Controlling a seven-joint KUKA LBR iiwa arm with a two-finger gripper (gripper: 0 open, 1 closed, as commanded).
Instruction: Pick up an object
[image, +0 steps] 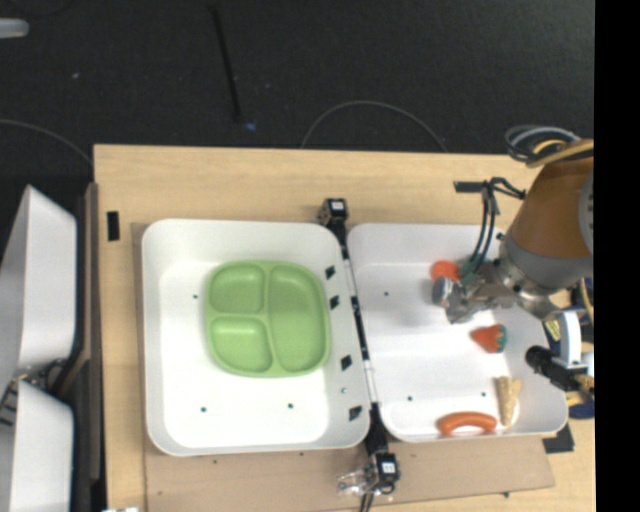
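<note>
My gripper (453, 299) hangs low over the right bin (400, 340), in its upper right part. A small orange object (443, 270) lies just behind it, close to or touching it. A red-orange piece with a green tip (488, 339) lies a little to its front right. A tan wedge (509, 398) and a curved orange piece (467, 424) rest near the bin's front edge. Nothing shows held in the gripper.
The left bin (170, 400) holds a green divided plate (267, 318). A black clip row (350, 330) runs along the seam between the bins. The grey and orange arm (555, 225) covers the right bin's far right corner.
</note>
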